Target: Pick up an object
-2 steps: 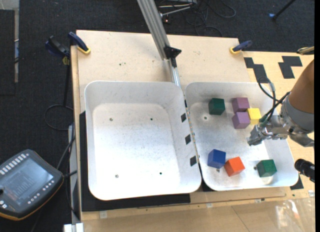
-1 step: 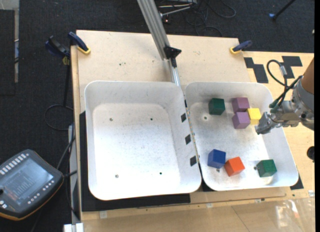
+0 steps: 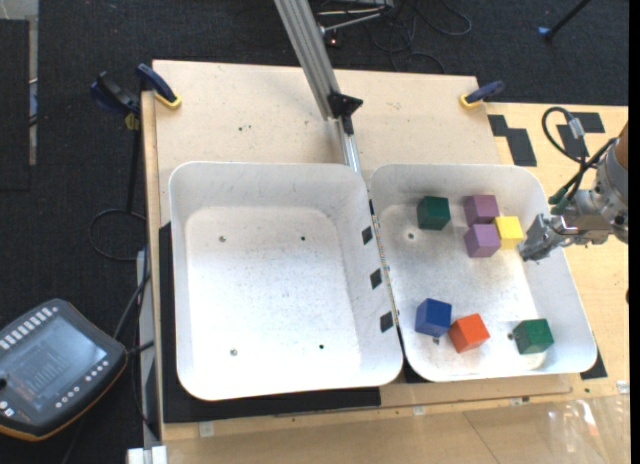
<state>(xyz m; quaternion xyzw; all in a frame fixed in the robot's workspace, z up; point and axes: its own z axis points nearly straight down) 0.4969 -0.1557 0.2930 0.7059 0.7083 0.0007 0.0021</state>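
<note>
The right bin (image 3: 560,282) holds several small blocks: a dark green one (image 3: 433,213), two purple ones (image 3: 481,208) (image 3: 482,239), a yellow one (image 3: 508,229), a blue one (image 3: 433,316), an orange one (image 3: 469,332) and a green one (image 3: 533,336). My gripper (image 3: 537,245) hangs at the bin's right rim, just right of the yellow block and a little lower. I see nothing between its fingers. The arm comes in from the right edge.
The left bin (image 3: 200,192) lies beside the right one, with black tabs along the shared wall. A metal pole (image 3: 305,37) slants across the bench's back. Clamps sit at the back corners (image 3: 160,87) (image 3: 481,94). A pendant (image 3: 50,367) rests at lower left.
</note>
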